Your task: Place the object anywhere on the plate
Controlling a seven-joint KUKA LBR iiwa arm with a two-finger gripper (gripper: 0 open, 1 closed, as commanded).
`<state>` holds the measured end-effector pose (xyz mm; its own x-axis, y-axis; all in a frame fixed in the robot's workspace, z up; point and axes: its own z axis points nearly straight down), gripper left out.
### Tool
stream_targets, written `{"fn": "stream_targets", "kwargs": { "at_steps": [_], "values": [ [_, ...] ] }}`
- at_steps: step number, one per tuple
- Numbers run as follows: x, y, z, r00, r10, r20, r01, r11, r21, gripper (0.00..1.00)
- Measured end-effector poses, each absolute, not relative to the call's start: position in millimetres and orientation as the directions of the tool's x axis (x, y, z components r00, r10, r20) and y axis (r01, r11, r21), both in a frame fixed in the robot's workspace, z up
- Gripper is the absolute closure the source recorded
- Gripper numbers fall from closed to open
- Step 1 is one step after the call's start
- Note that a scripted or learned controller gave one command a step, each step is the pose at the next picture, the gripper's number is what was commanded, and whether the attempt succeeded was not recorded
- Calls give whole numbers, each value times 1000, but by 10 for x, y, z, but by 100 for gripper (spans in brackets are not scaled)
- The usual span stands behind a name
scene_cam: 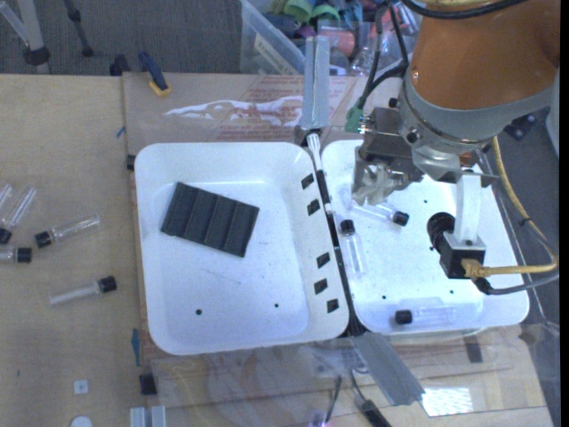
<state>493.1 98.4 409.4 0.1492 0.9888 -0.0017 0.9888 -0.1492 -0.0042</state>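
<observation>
My own bulk hides a good deal: my grey wrist and the orange band above it cover the upper right of the right-hand shallow white bin [511, 305], and my claw [372, 185] hangs as a blur of metal at about ten o'clock in that bin, so I cannot tell whether it is released or clenched, nor whether anything sits in it. Just below it, toward the bin's centre, lies a clear plastic tube with a black cap [384, 213], close to my claw tip but whether touching I cannot say. A second clear black-capped tube [352, 245] lies along the bin's nine o'clock wall, and a third capped tube [431, 314] rests at six o'clock, pale against the white floor and hard to trace. The left-hand shallow white bin [147, 274] holds a dark grey ribbed rectangular plate [210, 219], lying flat and skewed at about ten o'clock, well apart from the tubes. I reach in from three o'clock, my wrist tilted down over the right bin. Beyond the bins at twelve o'clock, a clear plastic tub of coloured clutter [267, 34] is cut off by the top edge.
</observation>
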Motion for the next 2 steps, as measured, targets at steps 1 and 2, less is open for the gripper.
{"fn": "stream_targets", "kwargs": {
  "at_steps": [1, 2],
  "values": [
    [4882, 1906, 3559, 395, 919, -4, 919, -395, -5, 100],
    [4783, 2237, 1507, 583, 813, -4, 813, -583, -4, 100]
  ]
}}
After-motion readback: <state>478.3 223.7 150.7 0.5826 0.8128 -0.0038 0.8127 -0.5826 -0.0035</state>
